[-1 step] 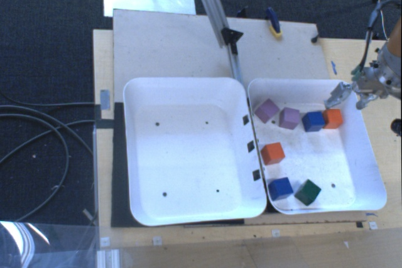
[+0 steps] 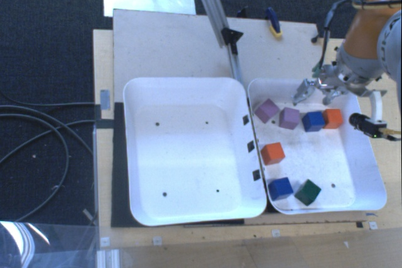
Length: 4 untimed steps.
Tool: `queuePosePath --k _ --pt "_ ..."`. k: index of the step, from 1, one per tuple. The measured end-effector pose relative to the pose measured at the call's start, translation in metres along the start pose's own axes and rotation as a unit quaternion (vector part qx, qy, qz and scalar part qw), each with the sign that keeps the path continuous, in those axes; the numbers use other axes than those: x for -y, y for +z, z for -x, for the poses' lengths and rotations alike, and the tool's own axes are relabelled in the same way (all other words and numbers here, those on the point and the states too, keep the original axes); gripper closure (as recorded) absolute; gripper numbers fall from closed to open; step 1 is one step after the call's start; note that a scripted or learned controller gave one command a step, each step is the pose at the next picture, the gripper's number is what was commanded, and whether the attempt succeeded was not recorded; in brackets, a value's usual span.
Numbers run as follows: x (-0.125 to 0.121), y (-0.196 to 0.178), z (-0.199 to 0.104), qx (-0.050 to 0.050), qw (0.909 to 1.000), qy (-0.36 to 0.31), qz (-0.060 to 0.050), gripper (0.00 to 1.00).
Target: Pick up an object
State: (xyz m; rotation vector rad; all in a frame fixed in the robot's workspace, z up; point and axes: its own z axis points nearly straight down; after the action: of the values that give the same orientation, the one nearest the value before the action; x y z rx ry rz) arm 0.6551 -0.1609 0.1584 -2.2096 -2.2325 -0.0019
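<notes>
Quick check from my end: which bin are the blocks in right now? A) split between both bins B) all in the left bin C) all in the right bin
C: the two purple blocks, two blue, two orange and one green block all lie in the right bin, none in the left bin.

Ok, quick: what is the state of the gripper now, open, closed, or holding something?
Gripper: open, holding nothing, above the far edge of the right bin, apart from the blocks.
</notes>
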Motion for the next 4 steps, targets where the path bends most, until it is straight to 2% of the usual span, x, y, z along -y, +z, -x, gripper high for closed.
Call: queuePosePath --k 1,2,3,4 --pt "0.023 -0.089 -0.112 -0.001 1.0000 -0.002 0.004 0.00" --pt "0.120 -0.211 -0.121 0.000 1.0000 0.002 0.005 0.00" --pt "0.020 -0.142 -0.053 0.002 1.0000 0.006 0.000 0.00" --pt "0.011 -0.056 -0.105 -0.001 1.0000 0.001 -0.003 0.00"
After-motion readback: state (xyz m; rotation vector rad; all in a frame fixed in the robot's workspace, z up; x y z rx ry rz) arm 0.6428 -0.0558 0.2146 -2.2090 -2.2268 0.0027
